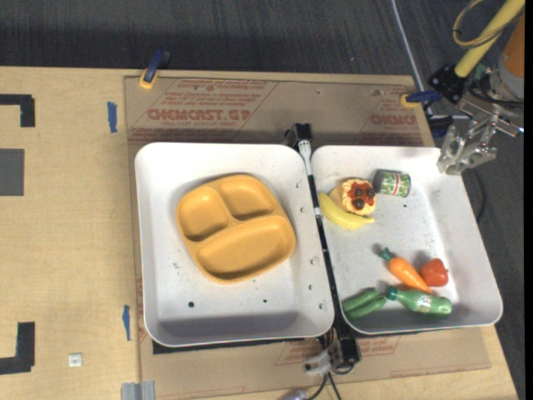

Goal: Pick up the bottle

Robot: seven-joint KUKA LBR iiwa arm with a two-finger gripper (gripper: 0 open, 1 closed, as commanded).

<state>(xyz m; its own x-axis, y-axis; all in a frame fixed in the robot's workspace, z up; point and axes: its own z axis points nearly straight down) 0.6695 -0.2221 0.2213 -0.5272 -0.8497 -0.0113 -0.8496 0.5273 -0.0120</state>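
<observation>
The bottle (423, 303) is small and green, with an orange cap toward the left. It lies on its side near the front edge of the right bin (466, 223). My gripper (466, 152) hangs over the bin's far right corner, well away from the bottle and higher in the view. Its fingers are open and nothing is between them.
In the right bin, a green vegetable (364, 302) touches the bottle's cap end, with a carrot (405, 270) and a red pepper (434, 272) just behind. A banana (343, 215), a pastry (358, 195) and a can (391, 183) lie farther back. The left bin (158, 223) holds a yellow divided plate (236, 225).
</observation>
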